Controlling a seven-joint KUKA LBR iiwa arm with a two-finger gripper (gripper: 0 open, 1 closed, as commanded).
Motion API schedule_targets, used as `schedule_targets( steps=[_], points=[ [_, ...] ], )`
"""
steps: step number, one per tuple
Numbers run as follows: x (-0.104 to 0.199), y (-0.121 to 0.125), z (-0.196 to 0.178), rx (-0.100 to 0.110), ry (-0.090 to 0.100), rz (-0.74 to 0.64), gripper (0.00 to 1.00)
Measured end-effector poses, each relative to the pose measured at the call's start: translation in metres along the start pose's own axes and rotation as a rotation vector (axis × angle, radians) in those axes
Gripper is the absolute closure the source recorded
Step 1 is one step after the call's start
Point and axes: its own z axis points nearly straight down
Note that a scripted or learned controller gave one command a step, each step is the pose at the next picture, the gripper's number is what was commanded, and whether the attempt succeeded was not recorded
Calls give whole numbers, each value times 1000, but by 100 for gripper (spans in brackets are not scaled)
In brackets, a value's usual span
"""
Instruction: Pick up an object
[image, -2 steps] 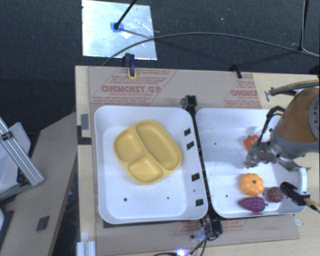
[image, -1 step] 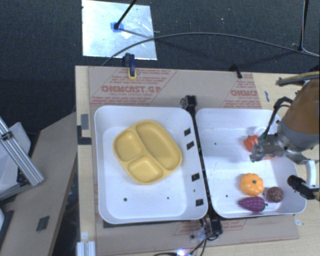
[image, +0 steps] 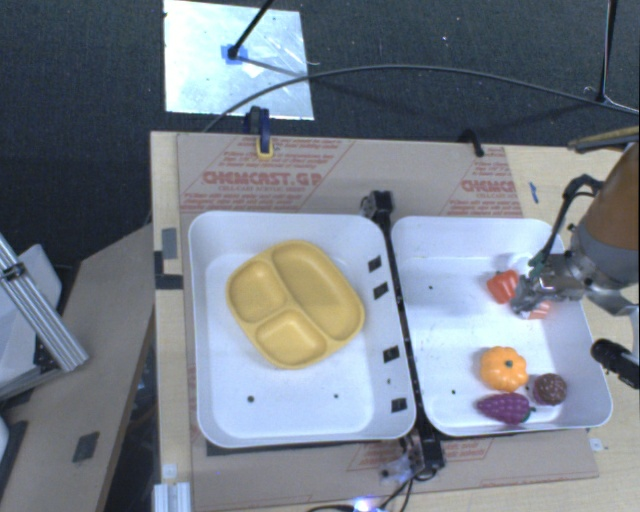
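Observation:
My gripper is low in the right bin, near its right wall, right against an orange-red object that lies on the gripper's left. A bit of the same orange colour shows just under the gripper. An orange pumpkin-like toy sits nearer the front of that bin. Beside the pumpkin toy lie a purple grape-like bunch and a dark red round object.
The left bin holds a yellow divided plate. Black clips line the seam between the two bins. The arm's grey body and orange band enter from the right edge above the right bin.

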Motion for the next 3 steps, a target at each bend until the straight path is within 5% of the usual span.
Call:
schedule_targets(
  steps=[1, 3],
  points=[
    [0, 2, -36, 0, 0, 0, 100],
    [109, -5, -41, 3, 3, -6, 100]
  ],
)
